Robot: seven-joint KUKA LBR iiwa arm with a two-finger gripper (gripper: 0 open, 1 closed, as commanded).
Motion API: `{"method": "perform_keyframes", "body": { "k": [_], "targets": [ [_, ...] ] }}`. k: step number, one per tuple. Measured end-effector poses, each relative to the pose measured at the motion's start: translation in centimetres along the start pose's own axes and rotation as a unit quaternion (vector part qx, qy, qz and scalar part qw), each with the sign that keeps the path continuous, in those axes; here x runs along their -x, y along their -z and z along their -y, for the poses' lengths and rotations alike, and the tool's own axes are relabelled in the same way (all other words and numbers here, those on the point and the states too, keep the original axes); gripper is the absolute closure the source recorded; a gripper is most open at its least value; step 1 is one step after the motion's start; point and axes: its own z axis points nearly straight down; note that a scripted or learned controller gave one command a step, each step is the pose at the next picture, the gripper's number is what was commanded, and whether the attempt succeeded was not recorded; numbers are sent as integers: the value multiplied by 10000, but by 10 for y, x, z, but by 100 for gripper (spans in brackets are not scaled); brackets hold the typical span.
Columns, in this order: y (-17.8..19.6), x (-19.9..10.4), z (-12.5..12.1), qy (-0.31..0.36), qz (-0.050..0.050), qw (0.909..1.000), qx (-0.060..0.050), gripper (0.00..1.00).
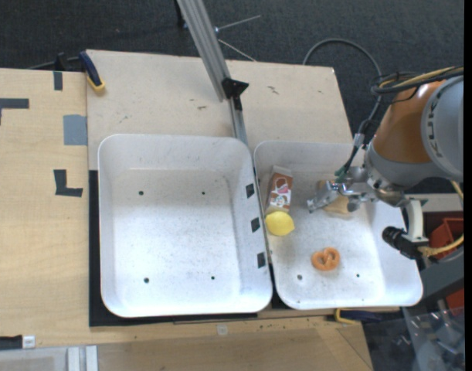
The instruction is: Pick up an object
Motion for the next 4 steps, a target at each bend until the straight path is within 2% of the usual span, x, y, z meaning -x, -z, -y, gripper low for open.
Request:
{"method": "perform_keyframes", "body": {
  "k": [1, 2, 3, 4],
  "targets": [
    [13, 0, -1, 7, 2, 10000, 17, 100],
    [64, -10, -7, 7, 4, 10000, 51, 100],
    [110, -2, -6, -1, 9, 10000, 52, 100],
    [136, -2, -7, 2, 5, 10000, 43, 100]
  ]
}}
